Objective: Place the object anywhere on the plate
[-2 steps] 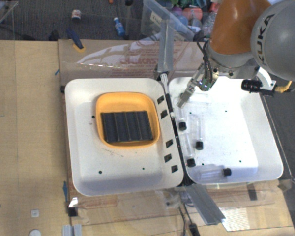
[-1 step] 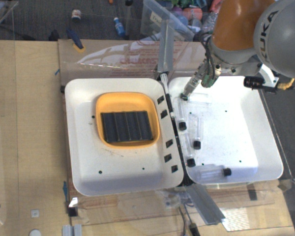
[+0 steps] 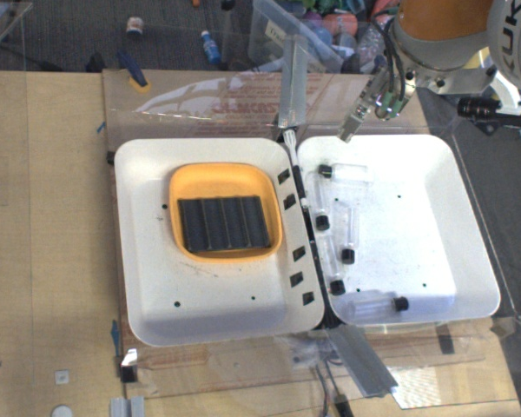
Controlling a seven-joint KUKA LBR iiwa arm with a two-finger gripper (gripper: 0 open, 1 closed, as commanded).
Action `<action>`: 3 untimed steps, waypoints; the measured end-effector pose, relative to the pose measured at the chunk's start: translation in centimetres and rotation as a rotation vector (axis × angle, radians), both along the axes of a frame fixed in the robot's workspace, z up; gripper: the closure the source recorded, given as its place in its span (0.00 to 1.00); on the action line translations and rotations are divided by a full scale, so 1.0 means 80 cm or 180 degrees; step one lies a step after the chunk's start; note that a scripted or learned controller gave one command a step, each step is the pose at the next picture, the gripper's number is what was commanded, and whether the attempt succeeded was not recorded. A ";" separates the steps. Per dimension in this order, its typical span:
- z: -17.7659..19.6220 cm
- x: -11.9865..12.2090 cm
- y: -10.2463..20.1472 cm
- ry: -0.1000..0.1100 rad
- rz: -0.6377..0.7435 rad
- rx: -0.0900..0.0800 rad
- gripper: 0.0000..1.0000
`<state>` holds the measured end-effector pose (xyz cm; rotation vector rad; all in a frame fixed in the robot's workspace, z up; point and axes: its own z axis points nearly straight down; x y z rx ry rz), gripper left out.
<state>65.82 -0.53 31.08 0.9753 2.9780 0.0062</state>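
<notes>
The dark ribbed block (image 3: 224, 223) lies flat in the well of the orange plate (image 3: 181, 186), square to its sides and inside the rim all round, so I judge the placing done and the step in hand is simply to get away cleanly. My gripper (image 3: 350, 130) hangs to the right of the plate and behind it, well apart from it, over the back edge of the right bin (image 3: 438, 259); my fingers look drawn together into 1 narrow tip with nothing between them. To do this well I would go up and back to the right, never passing low over the plate, since a block lying loose on a smooth dish would likely slide at a light knock. The plate sits in the middle of the left bin (image 3: 148, 307), with bare white floor around it. Right of the plate, past the ridge where the 2 bins meet, some clear tubes with black caps (image 3: 346, 237) lie scattered; they are hard to make out against the white, and I would leave them alone. Both bins rest on a pale wooden tabletop (image 3: 43, 233). Behind the plate a clear plastic sheet (image 3: 217, 102) lies on the tabletop, and further back a clear tub of coloured toys (image 3: 326, 11) stands on dark carpet (image 3: 78, 16).
</notes>
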 end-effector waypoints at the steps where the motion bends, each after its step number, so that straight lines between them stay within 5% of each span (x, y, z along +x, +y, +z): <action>1: 0.160 -0.022 -0.102 -0.0007 0.0694 -0.0016 1.00; 2: 0.159 -0.052 -0.201 0.0004 0.1688 -0.0021 1.00; 3: 0.159 -0.034 -0.274 -0.0012 0.2287 -0.0038 1.00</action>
